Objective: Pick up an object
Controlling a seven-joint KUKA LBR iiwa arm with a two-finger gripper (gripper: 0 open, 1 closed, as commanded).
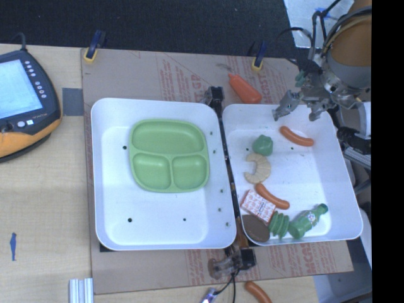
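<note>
My gripper [299,110] hangs over the far edge of the right bin [334,188], its two fingers spread open with nothing between them. Just below and right of it lies an orange sausage [297,136]. Further in sit a green broccoli piece [262,146], a beige croissant [257,168], a second orange sausage [272,196], a red-and-white packet [257,206], a brown disc [255,228], a green ridged piece [279,225] and a green bottle [308,220].
The left bin [113,213] holds a green divided plate [169,154]. An orange carrot [244,88] lies on the cardboard behind the bins, and another orange piece [259,291] in front. A teach pendant [25,103] rests at the far left.
</note>
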